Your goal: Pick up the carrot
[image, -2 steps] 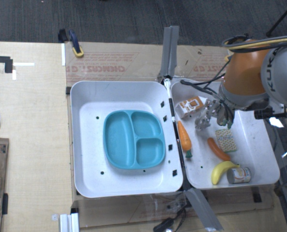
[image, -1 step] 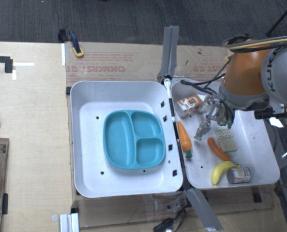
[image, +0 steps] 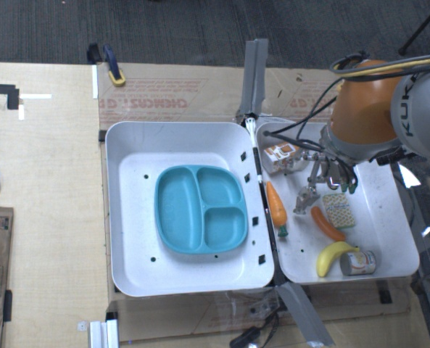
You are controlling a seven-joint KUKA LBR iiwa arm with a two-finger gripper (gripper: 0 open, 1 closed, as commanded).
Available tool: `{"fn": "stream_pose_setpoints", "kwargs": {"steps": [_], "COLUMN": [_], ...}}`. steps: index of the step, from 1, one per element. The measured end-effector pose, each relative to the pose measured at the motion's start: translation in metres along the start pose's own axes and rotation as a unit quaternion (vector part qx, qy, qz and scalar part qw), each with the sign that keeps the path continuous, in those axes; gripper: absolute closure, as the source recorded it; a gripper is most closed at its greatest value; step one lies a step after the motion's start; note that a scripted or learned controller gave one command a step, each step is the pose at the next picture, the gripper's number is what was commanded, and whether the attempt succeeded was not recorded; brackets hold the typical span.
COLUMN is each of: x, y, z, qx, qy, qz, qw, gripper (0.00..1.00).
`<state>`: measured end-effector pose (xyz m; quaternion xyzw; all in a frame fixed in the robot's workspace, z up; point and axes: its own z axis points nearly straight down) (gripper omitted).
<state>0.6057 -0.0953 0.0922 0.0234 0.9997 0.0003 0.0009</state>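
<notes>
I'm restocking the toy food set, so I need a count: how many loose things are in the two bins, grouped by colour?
Orange: 2, the carrot and a sausage-like piece
Yellow: 1, the banana
Blue: 1, the divided plate
Pale checked: 1, the sponge-like block
Mixed print: 2, the small carton and the can
Total: 7

A pale wooden bench stands on dark grey carpet.

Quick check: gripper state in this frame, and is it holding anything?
Gripper: open, holding nothing; it hangs over the right bin, apart from the carrot.
</notes>
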Motion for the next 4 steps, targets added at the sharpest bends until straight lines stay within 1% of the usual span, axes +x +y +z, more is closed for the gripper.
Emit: {"fn": "stream_pose_setpoints", "kwargs": {"steps": [1,2,3,4], "x": [-0.015,-0.023,-0.019,0.005], "y": [-0.006,-0.045,0.004,0.002], "z": [0.001,-0.014,0.002,-0.001], "qx": [0.001,0.0,0.0,0.0], "qy": [0.006,0.007,0.005,0.0], "qz": [-0.034,0.072,-0.057,-0.087], "qw": [0.9994,0.9974,0.9983,0.9962], "gripper": [0.0,0.0,0.0,0.0]}}
